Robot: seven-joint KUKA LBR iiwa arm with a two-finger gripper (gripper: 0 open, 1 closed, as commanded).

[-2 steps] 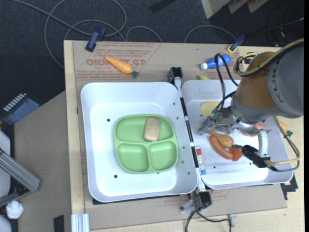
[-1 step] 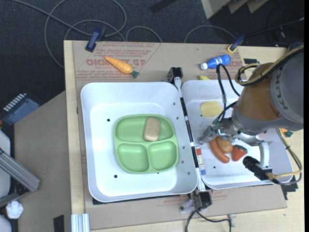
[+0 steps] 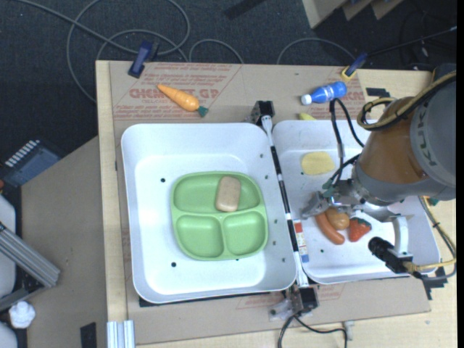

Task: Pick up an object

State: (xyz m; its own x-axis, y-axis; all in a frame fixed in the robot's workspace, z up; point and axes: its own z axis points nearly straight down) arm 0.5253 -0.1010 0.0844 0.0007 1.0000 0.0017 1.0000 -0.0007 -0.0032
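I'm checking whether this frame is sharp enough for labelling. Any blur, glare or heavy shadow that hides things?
Camera view: evenly lit and fairly sharp on the green tray and beige piece; white bins are bright but not blown out; the arm looks soft and shades the toys beneath it in the right bin, where the gripper is hard to read.

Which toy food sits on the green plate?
The tan bread piece, in the green plate's top compartment, left bin. The carrot lies on the bench; the sausage and strawberry lie in the right bin.

I work in a robotics lab: my bench (image 3: pixel 217 317) is a plywood board on dark carpet (image 3: pixel 51 64), loose cables (image 3: pixel 123 20) trail across the floor, and toy food fills two white bins (image 3: pixel 145 216).
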